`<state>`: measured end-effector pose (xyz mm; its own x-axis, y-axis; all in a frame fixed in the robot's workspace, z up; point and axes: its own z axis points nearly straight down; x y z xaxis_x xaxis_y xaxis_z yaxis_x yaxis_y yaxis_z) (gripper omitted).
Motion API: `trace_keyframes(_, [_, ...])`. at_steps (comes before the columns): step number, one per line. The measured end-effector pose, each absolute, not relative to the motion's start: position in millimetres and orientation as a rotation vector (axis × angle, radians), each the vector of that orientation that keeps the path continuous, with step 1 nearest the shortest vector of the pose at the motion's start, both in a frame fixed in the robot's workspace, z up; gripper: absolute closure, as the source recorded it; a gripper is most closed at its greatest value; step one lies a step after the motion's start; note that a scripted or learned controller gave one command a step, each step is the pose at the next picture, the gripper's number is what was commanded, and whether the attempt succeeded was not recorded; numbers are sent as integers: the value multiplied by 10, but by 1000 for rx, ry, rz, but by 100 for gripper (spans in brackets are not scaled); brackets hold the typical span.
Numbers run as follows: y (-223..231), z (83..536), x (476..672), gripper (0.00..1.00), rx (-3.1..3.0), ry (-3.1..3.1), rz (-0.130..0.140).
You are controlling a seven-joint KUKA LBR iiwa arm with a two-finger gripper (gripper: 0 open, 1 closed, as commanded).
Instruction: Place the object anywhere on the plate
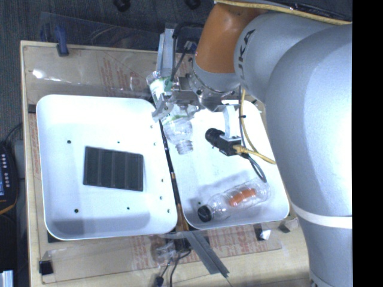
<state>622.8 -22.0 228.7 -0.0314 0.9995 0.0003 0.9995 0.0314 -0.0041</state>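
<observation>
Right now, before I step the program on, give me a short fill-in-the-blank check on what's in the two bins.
1. The dark ribbed plate lies in the ____ bin of the camera view.
2. The clear bottle with the black cap lies on its ____.
3. That bottle lies in the ____ bin.
4. The gripper hangs near the ____ edge of the bins.

Missing words: left; side; right; far

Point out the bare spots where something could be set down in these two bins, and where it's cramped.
Left bin: bare white floor rings the dark plate on all sides, widest above it and along the near wall. Right bin: crowded. The hand and a clear bottle fill the far corner, another bottle lies along the near wall; a small bare patch sits between them.
</observation>
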Motion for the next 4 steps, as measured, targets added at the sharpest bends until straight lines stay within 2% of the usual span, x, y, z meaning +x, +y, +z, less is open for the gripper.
trace_keyframes(1, [-99, 1903, 5839, 100, -2379, -2044, 8])
trace_keyframes(2, [275, 1912, 5889, 100, -2243, -2196, 4])
trace_keyframes(3, [744, 1901, 5628, 100, -2152, -2281, 9])
trace_keyframes(4, [131, 2038, 5834, 100, -2091, -2340, 7])
